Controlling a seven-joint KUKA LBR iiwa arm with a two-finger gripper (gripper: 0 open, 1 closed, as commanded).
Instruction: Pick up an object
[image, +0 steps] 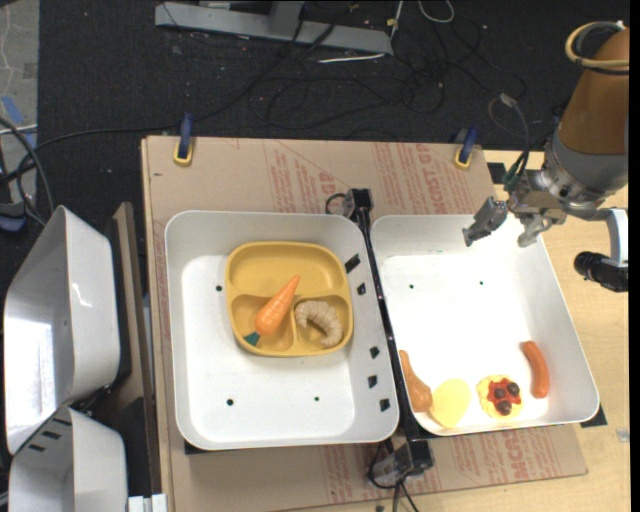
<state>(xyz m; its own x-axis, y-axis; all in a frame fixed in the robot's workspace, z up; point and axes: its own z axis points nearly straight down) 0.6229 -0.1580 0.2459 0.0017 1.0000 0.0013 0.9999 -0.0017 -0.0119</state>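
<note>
The gripper (508, 224) hangs over the far edge of the right bin (470, 300), its two fingers spread apart with nothing between them. Down at that bin's near edge lie a sausage (537, 368), a small tart with berries (500, 394), a yellow disc (451, 400) and an orange spoon-like piece (414, 382), partly tucked against the wall. The left bin (200, 300) holds a yellow divided plate (250, 270) with a carrot (277, 305) and a pale curled shrimp-like item (320, 322).
</note>
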